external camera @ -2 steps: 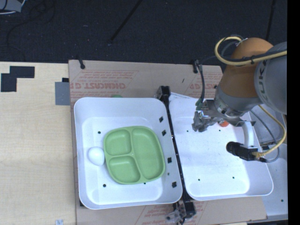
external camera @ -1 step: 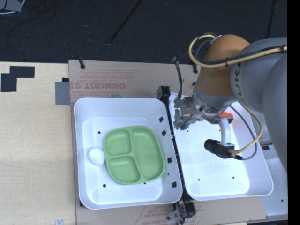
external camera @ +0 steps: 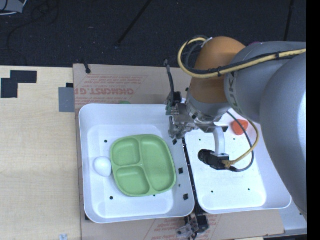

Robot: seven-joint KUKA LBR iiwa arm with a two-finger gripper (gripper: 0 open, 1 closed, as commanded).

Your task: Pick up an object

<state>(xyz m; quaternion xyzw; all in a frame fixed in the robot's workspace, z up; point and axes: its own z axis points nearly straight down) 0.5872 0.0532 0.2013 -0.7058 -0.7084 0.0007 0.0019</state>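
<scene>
Two candidates lie below-left of the gripper (external camera: 176, 129), whose grasp state I cannot tell: the green divided plate (external camera: 143, 164) just beside it in the left bin (external camera: 93, 115), and the white egg (external camera: 102, 166) beyond, touching the plate's far edge.

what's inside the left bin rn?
The left bin holds a green divided plate and a white ball touching the plate's left edge. The hand covers the bin's upper right corner, so anything under it is hidden.
</scene>
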